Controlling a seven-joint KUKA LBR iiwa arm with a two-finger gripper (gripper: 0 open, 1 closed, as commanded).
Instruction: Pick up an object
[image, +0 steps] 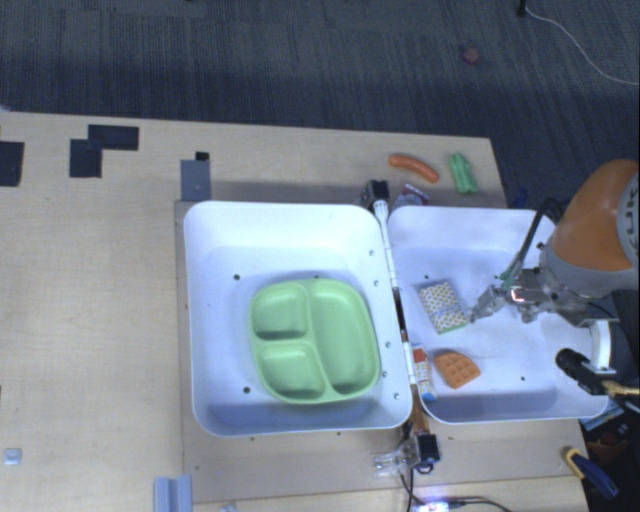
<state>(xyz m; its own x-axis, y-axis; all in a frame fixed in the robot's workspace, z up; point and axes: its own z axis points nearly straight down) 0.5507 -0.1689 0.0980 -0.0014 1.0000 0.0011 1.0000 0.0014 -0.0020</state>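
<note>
A small patterned blue-green pouch (443, 305) lies flat in the right bin (470, 235), near its left wall. An orange waffle-like piece (457, 369) rests closer to the front of the same bin. My gripper (507, 303) hangs low over the middle of the right bin, just right of the pouch and apart from it. It looks open, and nothing shows between its fingers. The grey arm with its orange band (598, 225) comes in from the right.
The left bin (215, 300) holds a green divided plate (314, 339). Behind the right bin, on the bench, lie an orange sausage-shaped toy (413, 167) and a green toy (461, 172). Cables and clips sit at the front edge between the bins.
</note>
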